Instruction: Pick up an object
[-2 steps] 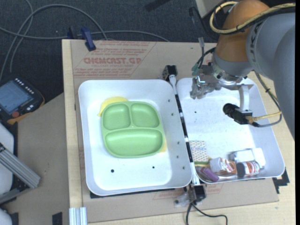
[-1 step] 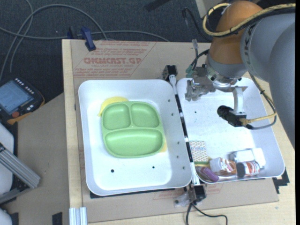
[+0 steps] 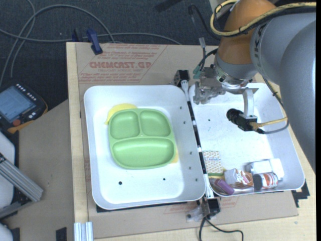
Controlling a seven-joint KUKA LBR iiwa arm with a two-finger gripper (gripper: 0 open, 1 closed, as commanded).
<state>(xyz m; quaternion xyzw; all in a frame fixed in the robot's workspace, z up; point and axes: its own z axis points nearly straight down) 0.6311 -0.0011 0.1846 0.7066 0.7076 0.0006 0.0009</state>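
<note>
The likeliest objects to pick lie in a clutter at the five o'clock corner of the right bin (image 3: pixel 281 134): a small bottle (image 3: pixel 263 177) with a white and dark body, a crumpled wrapper (image 3: pixel 239 177) touching it, a purple piece (image 3: pixel 223 186) at the bin's lower lip, and a patterned packet (image 3: pixel 211 159) just beside the divider. They crowd together, so a descent there could catch two things at once or push the bottle against the bin wall, where a finger would find no room.

The hand (image 3: pixel 204 92) hangs at the eleven o'clock corner of that bin, close to the divider and well apart from the clutter; whether it is apart or together I cannot tell, and nothing visible sits in it. A grasp made where it hangs would probably close on bare bin floor.

In the left bin (image 3: pixel 95 134), a green divided plate (image 3: pixel 142 137) lies flat over a yellow item (image 3: pixel 118 108); its low, wide rim looks hard to pinch.
</note>
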